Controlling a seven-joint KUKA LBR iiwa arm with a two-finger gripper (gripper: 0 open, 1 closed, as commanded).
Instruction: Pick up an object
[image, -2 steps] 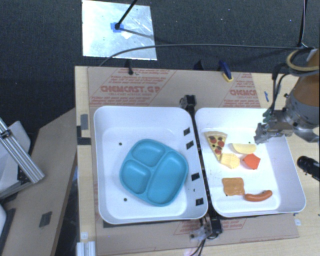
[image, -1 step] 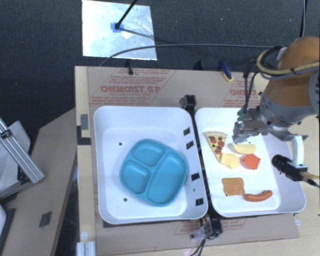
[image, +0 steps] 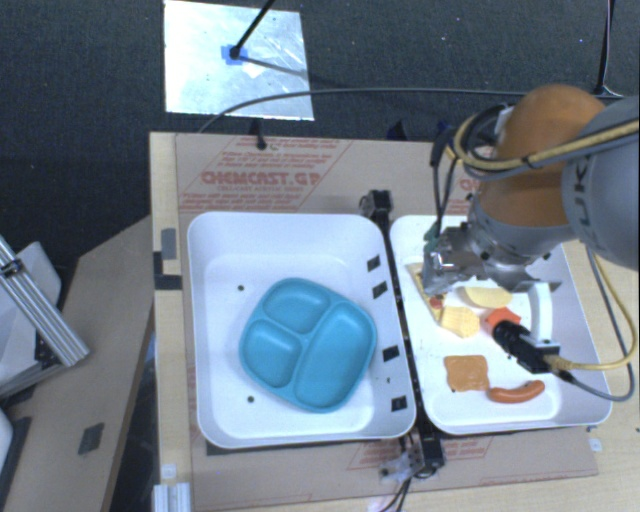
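Arm: grey arm with an orange band (image: 540, 130) reaches in from the right, bent low over the right bin (image: 590, 400).
Jaws: the gripper (image: 437, 272) sits low at the right bin's left side, beside the food pieces; whether it is open or closed, or holds anything, cannot be told.
Right bin: a pale yellow slice (image: 487, 297), a yellow cheese wedge (image: 460, 321), a brown toast piece (image: 466, 373), a red-orange sausage (image: 516, 391), a small orange piece (image: 501, 318).
Left bin (image: 215, 400): a blue divided plate (image: 306, 343) lies at its middle.
Bench (image: 265, 170): carries both bins side by side.
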